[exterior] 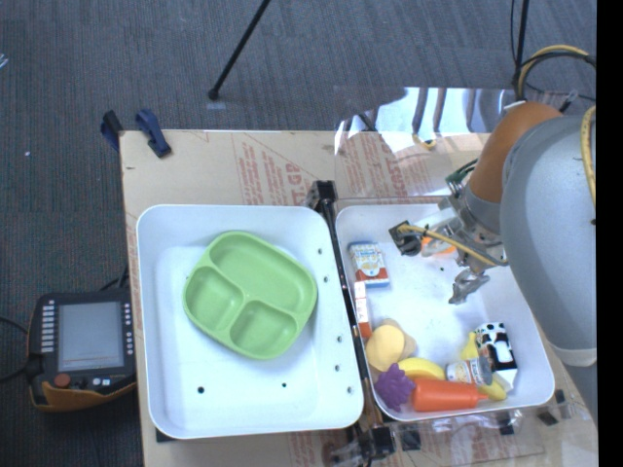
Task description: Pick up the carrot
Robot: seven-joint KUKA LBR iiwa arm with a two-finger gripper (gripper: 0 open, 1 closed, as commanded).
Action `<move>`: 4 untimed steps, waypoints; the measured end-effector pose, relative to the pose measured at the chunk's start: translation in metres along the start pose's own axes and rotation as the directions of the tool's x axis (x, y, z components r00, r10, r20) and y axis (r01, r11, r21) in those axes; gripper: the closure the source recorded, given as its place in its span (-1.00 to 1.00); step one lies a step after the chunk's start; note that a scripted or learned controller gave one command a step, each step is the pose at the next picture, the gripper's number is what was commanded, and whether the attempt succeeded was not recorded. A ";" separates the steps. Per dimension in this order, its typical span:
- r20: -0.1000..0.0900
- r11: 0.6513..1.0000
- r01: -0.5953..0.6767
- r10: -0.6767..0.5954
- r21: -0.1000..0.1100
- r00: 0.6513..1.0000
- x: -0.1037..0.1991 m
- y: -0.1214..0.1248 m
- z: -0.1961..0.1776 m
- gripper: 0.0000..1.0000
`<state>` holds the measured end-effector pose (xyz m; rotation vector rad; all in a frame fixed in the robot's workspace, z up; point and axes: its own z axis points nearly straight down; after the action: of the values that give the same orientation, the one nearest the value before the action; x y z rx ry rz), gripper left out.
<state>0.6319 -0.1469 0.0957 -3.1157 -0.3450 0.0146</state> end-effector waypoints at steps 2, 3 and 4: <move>0.005 1.000 0.005 -0.005 0.003 1.000 -0.001 -0.001 -0.009 -1.00; -0.002 1.000 -0.015 0.015 -0.004 1.000 -0.005 0.014 0.010 -1.00; 0.005 1.000 -0.009 0.008 0.007 1.000 -0.001 0.019 0.011 -1.00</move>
<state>0.6346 -0.1657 0.0850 -3.1107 -0.3311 0.0232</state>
